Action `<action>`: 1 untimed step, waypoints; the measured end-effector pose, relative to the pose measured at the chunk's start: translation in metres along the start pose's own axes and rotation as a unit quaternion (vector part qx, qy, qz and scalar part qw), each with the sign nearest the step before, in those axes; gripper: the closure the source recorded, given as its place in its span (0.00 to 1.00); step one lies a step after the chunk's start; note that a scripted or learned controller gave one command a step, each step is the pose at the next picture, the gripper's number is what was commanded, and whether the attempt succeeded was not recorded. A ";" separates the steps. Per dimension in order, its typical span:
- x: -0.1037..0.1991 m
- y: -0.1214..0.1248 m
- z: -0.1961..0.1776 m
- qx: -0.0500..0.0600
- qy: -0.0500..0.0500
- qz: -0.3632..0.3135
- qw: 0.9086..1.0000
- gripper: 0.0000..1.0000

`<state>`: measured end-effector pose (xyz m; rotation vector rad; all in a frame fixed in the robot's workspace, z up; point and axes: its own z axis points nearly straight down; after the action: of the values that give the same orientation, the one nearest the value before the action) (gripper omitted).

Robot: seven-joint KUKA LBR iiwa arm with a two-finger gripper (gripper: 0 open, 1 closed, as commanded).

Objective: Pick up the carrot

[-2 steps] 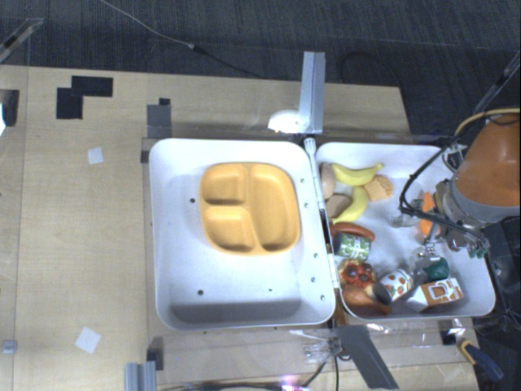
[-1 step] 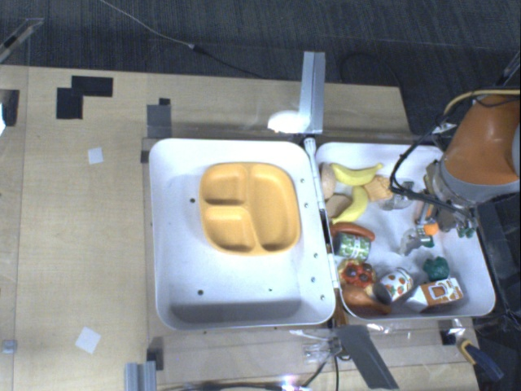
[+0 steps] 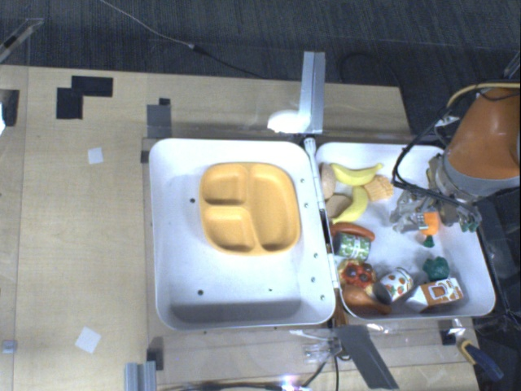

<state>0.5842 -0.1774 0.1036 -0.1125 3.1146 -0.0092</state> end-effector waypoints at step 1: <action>0.000 0.000 0.000 0.000 0.000 0.000 1.000 0.00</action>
<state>0.5840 -0.1771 0.1032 -0.1130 3.1153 -0.0086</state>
